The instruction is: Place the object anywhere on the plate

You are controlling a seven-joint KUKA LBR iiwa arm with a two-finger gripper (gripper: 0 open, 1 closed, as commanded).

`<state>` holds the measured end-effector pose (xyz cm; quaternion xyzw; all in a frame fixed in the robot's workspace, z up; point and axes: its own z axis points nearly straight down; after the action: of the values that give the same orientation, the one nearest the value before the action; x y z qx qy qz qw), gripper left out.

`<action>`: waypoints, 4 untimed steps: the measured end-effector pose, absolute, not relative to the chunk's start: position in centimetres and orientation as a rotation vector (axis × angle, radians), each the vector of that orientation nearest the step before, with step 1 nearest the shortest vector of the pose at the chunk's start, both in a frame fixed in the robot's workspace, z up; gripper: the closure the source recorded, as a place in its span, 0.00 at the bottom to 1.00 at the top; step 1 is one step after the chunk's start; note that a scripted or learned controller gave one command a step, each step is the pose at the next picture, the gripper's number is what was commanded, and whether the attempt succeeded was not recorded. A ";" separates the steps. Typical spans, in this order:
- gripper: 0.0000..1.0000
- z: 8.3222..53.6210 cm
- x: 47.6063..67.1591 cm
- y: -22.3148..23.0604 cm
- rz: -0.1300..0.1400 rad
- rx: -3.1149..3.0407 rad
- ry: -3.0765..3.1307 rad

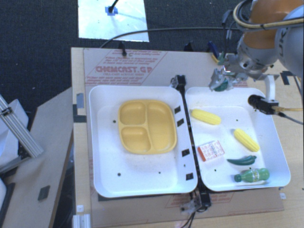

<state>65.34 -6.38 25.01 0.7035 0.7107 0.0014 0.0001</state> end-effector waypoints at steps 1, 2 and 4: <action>1.00 23.7 64.3 -0.5 0.003 2.211 2.235; 1.00 22.8 62.9 5.3 0.001 2.211 2.234; 1.00 23.6 61.6 16.8 0.006 2.210 2.233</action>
<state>61.62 16.77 23.56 0.7033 0.7109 0.0018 -0.0002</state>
